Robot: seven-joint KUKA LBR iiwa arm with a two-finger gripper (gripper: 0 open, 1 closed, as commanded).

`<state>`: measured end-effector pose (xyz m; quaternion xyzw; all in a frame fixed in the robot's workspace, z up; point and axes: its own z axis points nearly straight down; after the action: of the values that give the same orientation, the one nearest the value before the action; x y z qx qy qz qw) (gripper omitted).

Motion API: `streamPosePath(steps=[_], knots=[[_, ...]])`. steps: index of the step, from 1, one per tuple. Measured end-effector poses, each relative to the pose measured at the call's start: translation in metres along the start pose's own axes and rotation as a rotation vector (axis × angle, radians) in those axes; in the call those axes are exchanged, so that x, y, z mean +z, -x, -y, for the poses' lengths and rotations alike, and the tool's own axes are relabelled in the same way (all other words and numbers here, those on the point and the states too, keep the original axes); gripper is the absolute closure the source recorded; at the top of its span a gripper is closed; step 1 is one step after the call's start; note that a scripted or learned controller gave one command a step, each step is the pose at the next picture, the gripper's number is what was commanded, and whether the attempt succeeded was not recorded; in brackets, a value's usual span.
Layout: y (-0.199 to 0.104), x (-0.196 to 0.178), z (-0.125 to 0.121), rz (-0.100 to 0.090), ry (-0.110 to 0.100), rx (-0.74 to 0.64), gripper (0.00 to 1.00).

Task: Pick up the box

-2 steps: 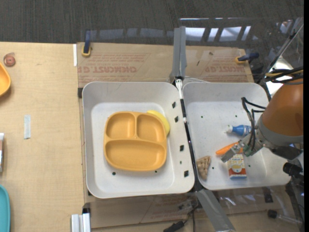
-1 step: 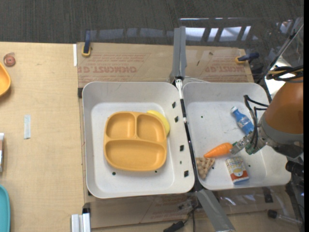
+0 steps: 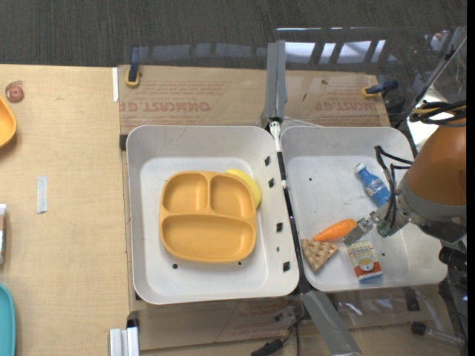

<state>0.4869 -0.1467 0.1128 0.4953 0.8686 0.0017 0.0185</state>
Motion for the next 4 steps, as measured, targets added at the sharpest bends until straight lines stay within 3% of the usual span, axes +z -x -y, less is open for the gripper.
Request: streamPosePath(steps=[1, 2, 3, 4], knots=[[0.006, 0.022, 0.017, -0.03, -0.024, 0.024, 0.0], [0.007, 0.014, 0.016, -0.03, -0.023, 0.024, 1.0], [-0.04, -0.13, -0.027, -0.03, -0.019, -0.11, 1.0], [-0.04, -0.13, -0.027, -0.03, -0.019, -0.11, 0.0]])
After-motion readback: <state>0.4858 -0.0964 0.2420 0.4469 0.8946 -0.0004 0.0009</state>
